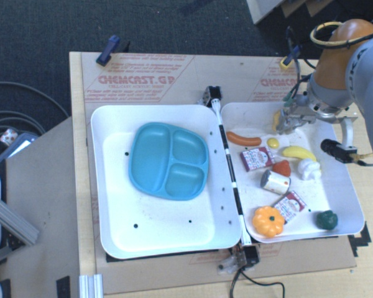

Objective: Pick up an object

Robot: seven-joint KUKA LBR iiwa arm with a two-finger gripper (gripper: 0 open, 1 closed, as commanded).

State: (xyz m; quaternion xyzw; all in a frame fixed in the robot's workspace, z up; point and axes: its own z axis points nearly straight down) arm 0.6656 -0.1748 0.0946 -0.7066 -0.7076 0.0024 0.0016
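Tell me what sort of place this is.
Probably a robotics lab test bench: a robot arm reaches over two white bins, one holding a blue divided plate, the other toy food like a pumpkin.

I've got the objs all in the right bin (pixel 345 185). Hot dog (pixel 243 139) lies flat near the far-left corner, approx. crosswise. Small yellow ball (pixel 272 143) just beside its right end; banana (pixel 298 153) next to that. Red-white packet (pixel 256 159) sits below the hot dog. White can (pixel 275 182) on its side mid-bin, w/ a red piece (pixel 282 167) touching above. Second packet (pixel 290 205) leans by the orange pumpkin (pixel 268 221) at the near-left corner. Dark green obj (pixel 327 220) near the front-right.
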